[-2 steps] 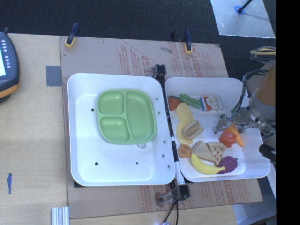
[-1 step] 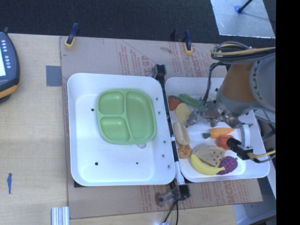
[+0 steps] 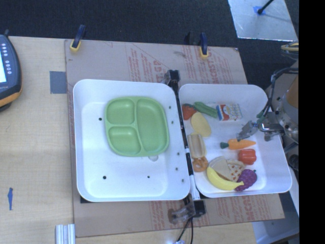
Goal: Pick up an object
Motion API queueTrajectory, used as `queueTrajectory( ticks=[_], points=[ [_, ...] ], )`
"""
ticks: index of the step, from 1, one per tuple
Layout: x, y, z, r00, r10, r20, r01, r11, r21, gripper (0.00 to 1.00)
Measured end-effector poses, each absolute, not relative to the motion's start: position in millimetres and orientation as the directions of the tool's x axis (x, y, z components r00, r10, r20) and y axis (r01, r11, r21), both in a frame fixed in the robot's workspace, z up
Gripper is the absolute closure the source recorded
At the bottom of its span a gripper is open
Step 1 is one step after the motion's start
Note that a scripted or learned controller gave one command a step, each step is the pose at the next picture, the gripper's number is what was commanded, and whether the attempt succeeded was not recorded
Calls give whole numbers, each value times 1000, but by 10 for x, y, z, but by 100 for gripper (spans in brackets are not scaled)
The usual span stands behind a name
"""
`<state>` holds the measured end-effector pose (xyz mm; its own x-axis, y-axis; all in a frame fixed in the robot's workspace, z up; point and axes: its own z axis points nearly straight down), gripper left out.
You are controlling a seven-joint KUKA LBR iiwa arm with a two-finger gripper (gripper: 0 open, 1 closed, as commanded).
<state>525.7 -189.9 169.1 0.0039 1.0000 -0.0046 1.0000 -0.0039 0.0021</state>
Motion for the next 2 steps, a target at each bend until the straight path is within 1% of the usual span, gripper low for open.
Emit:
queueTrajectory(
  ticks=[1, 2],
  points=[
    [5325, -1745, 1036, -3, 1000, 0, 1000, 3, -2, 0],
    [5663, -1507, 917, -9, 1000, -1, 1000, 9, -1, 0]
  ],
)
